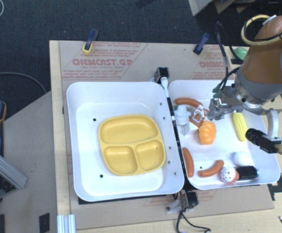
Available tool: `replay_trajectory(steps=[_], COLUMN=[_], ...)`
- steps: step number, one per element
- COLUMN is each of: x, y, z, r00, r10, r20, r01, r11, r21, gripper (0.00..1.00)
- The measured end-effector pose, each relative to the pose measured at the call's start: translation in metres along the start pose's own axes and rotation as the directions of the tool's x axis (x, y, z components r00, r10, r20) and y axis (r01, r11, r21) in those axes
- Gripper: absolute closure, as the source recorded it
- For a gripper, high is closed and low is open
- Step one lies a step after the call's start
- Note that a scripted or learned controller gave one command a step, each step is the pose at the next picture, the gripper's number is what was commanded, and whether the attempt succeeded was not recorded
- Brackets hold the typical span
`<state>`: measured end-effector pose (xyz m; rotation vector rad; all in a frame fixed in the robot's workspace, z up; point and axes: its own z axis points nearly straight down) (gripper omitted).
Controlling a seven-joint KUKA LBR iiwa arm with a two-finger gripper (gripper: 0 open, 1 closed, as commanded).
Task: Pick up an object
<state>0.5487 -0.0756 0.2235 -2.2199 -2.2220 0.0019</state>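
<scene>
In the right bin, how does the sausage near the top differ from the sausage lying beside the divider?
The top sausage lies almost crosswise in the right bin, while the divider sausage runs lengthwise along the bin's left wall. The top sausage lies close to the arm's hand; the divider sausage lies well away from it, lower in the view. Both are reddish-brown and slim, alike in size.
</scene>
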Motion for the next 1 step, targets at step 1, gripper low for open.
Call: replay_trajectory(steps=[1], x=[-0.0055], y=[-0.0113], z=[0.0048], r00=[1.000], r10=[0.002], r20=[-0.001], r01=[-0.002], r11=[1.000], r21=[0.002], gripper=[1.00])
